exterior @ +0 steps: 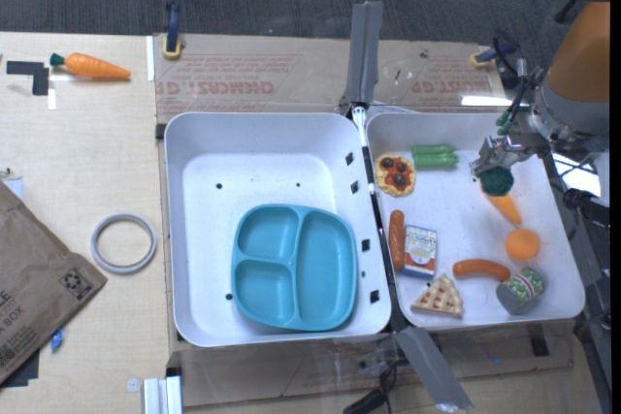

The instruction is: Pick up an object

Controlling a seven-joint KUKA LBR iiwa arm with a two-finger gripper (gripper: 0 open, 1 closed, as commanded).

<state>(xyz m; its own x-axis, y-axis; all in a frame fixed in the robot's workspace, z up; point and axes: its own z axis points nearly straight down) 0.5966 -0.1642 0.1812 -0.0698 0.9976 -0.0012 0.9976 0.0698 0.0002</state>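
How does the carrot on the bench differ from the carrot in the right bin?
The carrot on the bench lies outside the bins at far left, nearly level in the view; the carrot in the right bin lies at a slant, its green top under the hand. The bench carrot's green end points left; the bin carrot's points up. Nothing touches the bench carrot. Both are orange with green tops.

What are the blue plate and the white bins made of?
The plate looks like smooth moulded plastic: an even teal colour, rounded dividers and a soft sheen. The bins look like thin, glossy white plastic too, though painted metal can't be ruled out.
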